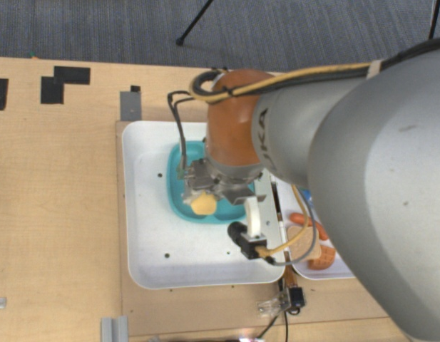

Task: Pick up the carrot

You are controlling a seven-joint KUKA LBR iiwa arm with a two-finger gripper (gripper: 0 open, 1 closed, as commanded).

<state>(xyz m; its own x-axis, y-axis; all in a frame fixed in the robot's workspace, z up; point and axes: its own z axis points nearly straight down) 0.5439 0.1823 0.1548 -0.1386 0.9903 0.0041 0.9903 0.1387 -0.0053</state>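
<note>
The carrot (299,219) is seen lying unlifted in the right bin (326,273); the gripper (205,184), its state indiscernible, is positioned over the left bin (145,212).

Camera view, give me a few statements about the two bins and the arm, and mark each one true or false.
1. A teal dish lies in the left bin. True.
2. A yellow object sits on the teal dish. True.
3. The arm's wrist band is blue. False: it is orange.
4. The end effector is above the right bin. False: it is over the teal dish.
5. An orange item lies in the right bin. True.
</note>
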